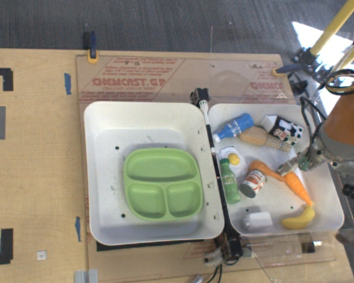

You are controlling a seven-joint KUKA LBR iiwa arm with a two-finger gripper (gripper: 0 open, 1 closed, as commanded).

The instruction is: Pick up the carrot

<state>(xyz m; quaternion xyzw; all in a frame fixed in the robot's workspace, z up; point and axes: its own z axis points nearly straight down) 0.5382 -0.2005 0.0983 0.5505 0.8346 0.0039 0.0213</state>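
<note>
Carrot [296, 187] lies loose in right bin [336, 211], near its right wall, banana [300, 218] just below. Gripper [296, 164] hangs at carrot's upper end, apparently lining up; jaws' state cannot be told

Grey arm [333, 149] with an orange band, black cables, small metallic gripper [290, 165].

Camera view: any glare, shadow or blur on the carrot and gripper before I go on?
Camera view: even, soft light with no hard shadows; the carrot reads sharp and free of glare; the gripper is small and slightly soft at its tips; a bright patch lies on the floor top right.
</note>
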